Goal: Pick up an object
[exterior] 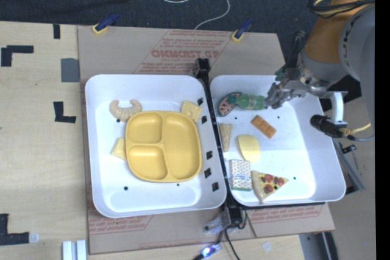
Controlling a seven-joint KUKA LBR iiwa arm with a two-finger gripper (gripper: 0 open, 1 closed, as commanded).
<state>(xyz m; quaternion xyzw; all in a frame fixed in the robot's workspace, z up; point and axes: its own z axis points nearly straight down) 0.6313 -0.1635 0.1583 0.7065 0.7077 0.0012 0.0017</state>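
Tool (274, 97) low over right bin (317, 149), far edge, tips just beside green item (247, 100); finger state cannot be told. Watermelon slice (228, 103) left of that. Nearby: brown cracker (263, 126), yellow round piece (248, 147), pizza slice (267, 183). Left bin (103, 131) holds yellow divided plate (163, 147).

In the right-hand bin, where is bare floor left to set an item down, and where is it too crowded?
In the right bin, bare floor runs along its right side, from the cracker and yellow round piece across to the right wall, and past the pizza slice. The left edge is crowded; the gripper sits at the green item up top.
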